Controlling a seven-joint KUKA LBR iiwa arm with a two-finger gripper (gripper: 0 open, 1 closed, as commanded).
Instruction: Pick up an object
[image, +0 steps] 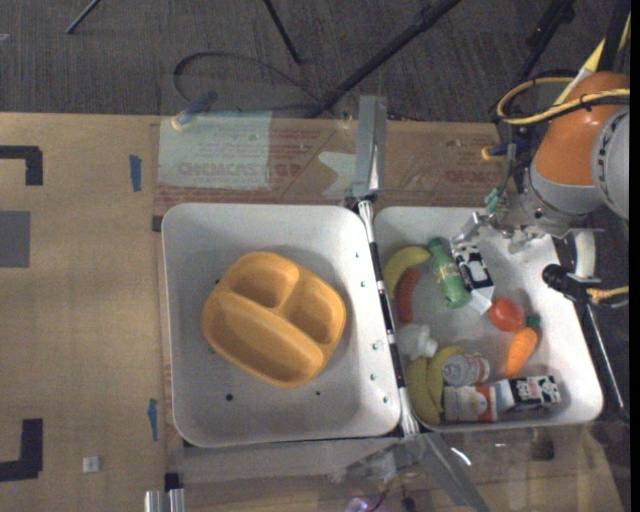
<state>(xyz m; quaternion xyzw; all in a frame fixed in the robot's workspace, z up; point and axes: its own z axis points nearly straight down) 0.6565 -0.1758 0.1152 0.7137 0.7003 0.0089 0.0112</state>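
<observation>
The right bin holds several toy foods. A yellow banana and a red pepper lie at its left, with a green bottle beside them. A black-and-white carton lies next to the bottle. A red tomato and an orange carrot sit mid-right. Along the front are a second banana, a can and a milk carton. My gripper hangs over the bin's back edge, just above and right of the black-and-white carton, under the grey and orange wrist.
The left bin holds an orange divided plate. A metal divider runs between the two bins. A small white object lies near the divider. Cables and a black fitting sit by the right bin's right rim.
</observation>
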